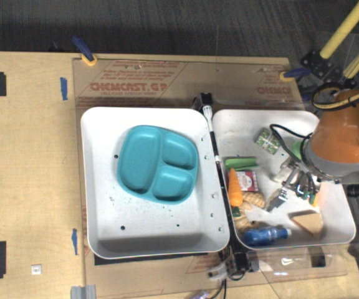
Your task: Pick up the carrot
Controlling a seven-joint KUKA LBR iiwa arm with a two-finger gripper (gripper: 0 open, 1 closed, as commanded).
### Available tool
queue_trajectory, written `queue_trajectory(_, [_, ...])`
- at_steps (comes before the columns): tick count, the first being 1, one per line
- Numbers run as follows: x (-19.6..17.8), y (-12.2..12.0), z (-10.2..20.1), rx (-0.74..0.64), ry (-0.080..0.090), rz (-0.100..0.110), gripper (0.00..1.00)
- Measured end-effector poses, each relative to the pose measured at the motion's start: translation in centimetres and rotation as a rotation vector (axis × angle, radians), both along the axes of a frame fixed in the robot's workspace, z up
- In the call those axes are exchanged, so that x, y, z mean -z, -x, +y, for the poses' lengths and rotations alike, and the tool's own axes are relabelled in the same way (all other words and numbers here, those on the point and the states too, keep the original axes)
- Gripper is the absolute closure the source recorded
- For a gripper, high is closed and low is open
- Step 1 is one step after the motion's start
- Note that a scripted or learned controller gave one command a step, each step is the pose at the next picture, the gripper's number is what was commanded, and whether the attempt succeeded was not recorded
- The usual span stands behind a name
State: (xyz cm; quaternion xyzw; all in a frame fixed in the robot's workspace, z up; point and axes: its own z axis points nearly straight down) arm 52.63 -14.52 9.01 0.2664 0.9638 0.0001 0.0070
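Observation:
The orange carrot [235, 189] lies in the right bin [338, 198] close to its left wall, pointing toward the front. My gripper [281, 188] hangs over the middle of that bin, a short way to the right of the carrot and not touching it. Its fingers [274, 203] stand open and hold nothing. The grey arm with its orange band [341, 141] reaches in from the right.
Around the carrot lie a green stick [240, 162], a red packet [248, 180], a tan cracker [253, 200], a blue bottle [265, 234], a tan wedge [308, 222] and a green-and-white box [267, 141]. The left bin [98, 185] holds a teal divided plate [157, 163].

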Motion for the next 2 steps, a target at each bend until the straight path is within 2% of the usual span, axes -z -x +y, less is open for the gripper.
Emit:
queue_trajectory(1, [-9.7,4.2,8.8,0.152,-0.007,0.004,0.00])
queue_trajectory(2, [-9.4,4.6,16.6,0.071,-0.006,0.011,0.00])
